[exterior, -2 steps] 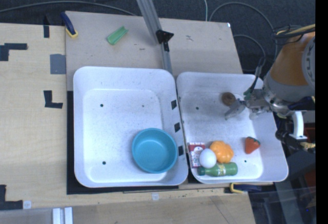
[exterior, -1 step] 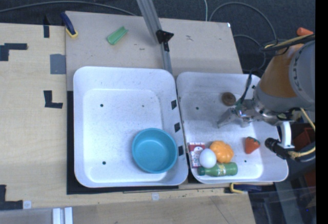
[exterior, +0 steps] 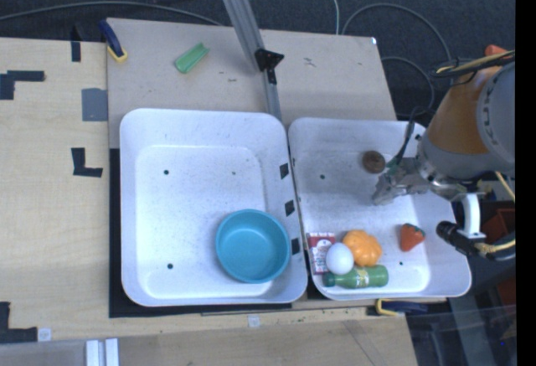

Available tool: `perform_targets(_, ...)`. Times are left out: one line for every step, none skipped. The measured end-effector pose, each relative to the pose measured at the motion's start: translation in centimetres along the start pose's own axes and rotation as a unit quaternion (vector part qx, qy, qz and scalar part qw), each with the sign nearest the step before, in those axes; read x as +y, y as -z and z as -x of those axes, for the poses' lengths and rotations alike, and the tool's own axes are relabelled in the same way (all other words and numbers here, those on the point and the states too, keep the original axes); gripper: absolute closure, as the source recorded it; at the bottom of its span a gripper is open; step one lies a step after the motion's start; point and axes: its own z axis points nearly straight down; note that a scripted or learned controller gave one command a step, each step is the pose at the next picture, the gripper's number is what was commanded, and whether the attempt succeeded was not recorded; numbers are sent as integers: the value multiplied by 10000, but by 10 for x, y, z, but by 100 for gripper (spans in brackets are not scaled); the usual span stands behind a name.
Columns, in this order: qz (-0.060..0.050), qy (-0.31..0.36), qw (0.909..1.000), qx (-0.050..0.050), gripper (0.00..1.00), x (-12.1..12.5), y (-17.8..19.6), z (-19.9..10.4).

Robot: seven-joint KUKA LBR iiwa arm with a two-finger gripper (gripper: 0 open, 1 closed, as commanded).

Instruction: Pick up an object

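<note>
Camera view: gripper (exterior: 389, 188) hangs low in right bin (exterior: 335, 138), jaws' state indiscernible, positioned beside brown ball (exterior: 373, 160) for grasping.

You're looking down at a slant from one fixed camera above the bench (exterior: 50, 188), both white bins (exterior: 201, 130) in frame.

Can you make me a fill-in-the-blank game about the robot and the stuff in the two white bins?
1. The bowl in the left bin is the colour ____.
2. The white ball sits in the ____ bin.
3. The green bottle lies just below the ____ fruit.
4. The gripper hovers nearest the small ____ ball.

Missing words: blue; right; orange; brown
</note>
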Motion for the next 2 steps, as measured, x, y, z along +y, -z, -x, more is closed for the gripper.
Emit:
perform_targets(32,-6,10000,-6,100,-7,52,-7)
perform_targets(44,-6,10000,-13,100,-6,115,-8)
